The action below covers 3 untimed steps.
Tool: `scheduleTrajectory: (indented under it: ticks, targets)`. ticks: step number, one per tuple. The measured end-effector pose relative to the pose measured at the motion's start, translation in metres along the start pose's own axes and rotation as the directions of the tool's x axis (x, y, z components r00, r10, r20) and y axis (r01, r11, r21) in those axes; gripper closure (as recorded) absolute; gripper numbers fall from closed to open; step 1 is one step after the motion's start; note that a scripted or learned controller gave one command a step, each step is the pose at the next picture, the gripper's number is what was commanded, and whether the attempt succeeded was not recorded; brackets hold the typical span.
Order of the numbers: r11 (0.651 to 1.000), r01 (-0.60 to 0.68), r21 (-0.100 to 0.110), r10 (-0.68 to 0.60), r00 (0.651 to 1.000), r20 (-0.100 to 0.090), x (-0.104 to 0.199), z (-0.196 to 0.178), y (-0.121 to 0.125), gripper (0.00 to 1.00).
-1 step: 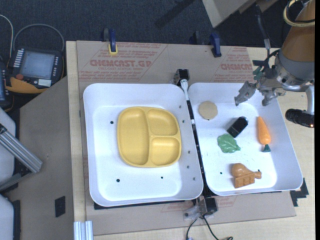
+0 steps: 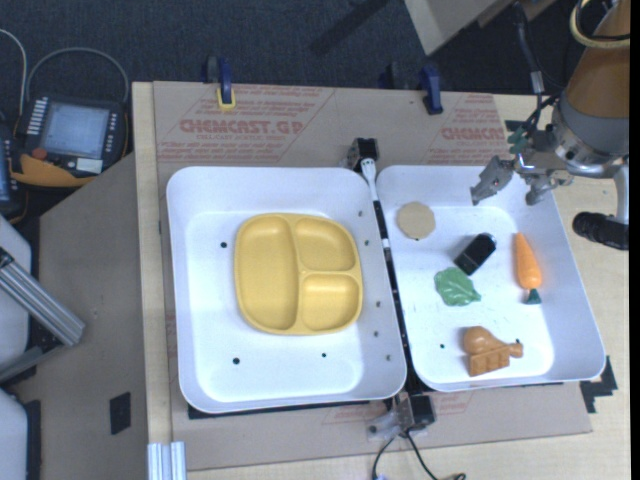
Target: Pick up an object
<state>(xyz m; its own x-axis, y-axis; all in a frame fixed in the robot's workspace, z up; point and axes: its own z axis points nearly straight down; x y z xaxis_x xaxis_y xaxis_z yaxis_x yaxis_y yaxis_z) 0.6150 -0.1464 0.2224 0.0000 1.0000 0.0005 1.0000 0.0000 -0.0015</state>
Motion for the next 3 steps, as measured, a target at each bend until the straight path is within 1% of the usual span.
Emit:
scheduleTrajectory:
  ticks: [1,2,3]
  targets:
    - [1.0,0.0,0.006,0.0,1.0,-0.001,0.0,0.063,-0.003,0.0]
    - [1.0,-0.001,0.005,0.001,1.0,-0.001,-0.003,0.107,-0.007,0.0]
    - [1.0,0.0,0.005,0.0,1.0,-0.001,-0.003,0.14,-0.007,0.0]
